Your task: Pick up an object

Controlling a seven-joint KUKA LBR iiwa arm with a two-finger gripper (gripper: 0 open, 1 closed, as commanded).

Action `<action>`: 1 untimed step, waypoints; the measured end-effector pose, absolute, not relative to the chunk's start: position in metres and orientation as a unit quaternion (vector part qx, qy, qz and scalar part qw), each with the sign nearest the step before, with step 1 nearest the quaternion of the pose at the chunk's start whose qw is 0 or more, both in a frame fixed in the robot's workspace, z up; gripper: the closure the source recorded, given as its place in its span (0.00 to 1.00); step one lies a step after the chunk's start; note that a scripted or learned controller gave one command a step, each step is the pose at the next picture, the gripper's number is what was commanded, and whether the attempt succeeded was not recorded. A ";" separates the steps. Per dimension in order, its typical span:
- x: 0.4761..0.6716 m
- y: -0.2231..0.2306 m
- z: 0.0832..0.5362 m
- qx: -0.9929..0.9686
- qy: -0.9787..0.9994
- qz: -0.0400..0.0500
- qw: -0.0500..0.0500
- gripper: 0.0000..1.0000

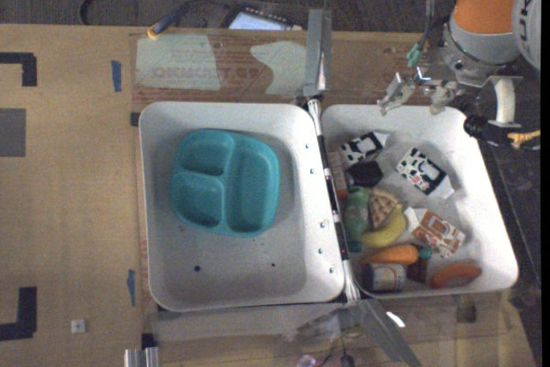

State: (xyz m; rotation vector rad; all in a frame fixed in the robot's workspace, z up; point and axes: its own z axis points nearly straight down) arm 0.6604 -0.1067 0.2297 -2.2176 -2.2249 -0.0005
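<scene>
My gripper (418,95) hangs over the far rim of the right bin (490,185), its two fingers spread open with nothing between them. Below it the bin holds a heap of toy food. Two cow-patterned boxes (363,146) (423,170) lie nearest the gripper, apart from it. Further toward the front are a black piece (365,174), a pizza slice (384,206), a banana (388,233), a carrot (394,254), a small carton (439,233), a can (387,278) and a reddish sausage (456,274).
The left bin (163,253) holds a teal divided plate (225,182). A metal divider bar (316,56) runs between the bins at the back. Cardboard (215,64) lies behind the left bin, and cables hang by the arm.
</scene>
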 end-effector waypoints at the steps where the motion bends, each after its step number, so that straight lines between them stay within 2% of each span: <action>1: 0.662 -0.105 0.241 -0.705 -0.709 -0.001 -0.001 1.00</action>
